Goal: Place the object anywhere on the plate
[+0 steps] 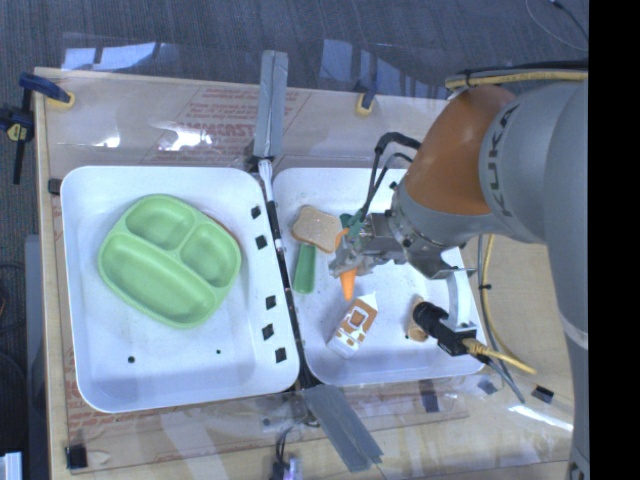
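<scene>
Tool [350, 258] sits over the small orange carrot-shaped piece [347, 285] mid right bin [440, 368]; can't tell its state. Weak pinch could drop it short of the green sectioned plastic plate [170, 260].

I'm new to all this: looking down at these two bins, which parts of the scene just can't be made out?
- Gripper: in the camera view the arm's grey wrist covers most of it, so its grasp is unreadable.
- Orange carrot-like piece: its upper end runs under the gripper.
- Small carton: its print is too small to read.
- Bread slice: its right edge meets cables and the gripper.
- Green plate in the left bin: fully visible.
</scene>
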You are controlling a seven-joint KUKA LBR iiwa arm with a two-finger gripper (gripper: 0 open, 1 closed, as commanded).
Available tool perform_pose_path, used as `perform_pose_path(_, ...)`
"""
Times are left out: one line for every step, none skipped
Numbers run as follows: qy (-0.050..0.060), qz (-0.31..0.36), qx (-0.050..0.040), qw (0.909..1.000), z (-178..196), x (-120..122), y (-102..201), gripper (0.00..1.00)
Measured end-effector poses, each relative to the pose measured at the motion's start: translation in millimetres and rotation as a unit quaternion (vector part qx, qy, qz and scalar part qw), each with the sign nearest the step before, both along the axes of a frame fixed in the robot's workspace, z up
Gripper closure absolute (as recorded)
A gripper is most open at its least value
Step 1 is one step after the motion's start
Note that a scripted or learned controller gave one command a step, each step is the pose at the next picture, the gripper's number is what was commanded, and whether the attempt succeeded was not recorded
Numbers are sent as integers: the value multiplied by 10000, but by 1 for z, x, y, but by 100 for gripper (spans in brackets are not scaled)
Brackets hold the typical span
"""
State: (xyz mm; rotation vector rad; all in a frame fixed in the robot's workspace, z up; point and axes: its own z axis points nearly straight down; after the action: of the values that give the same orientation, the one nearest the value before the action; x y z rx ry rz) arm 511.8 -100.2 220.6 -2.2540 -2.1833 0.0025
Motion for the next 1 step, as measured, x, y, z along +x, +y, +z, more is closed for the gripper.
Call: perform_pose_path(-13, 1585, -2, 9874, 21, 49, 59, 100)
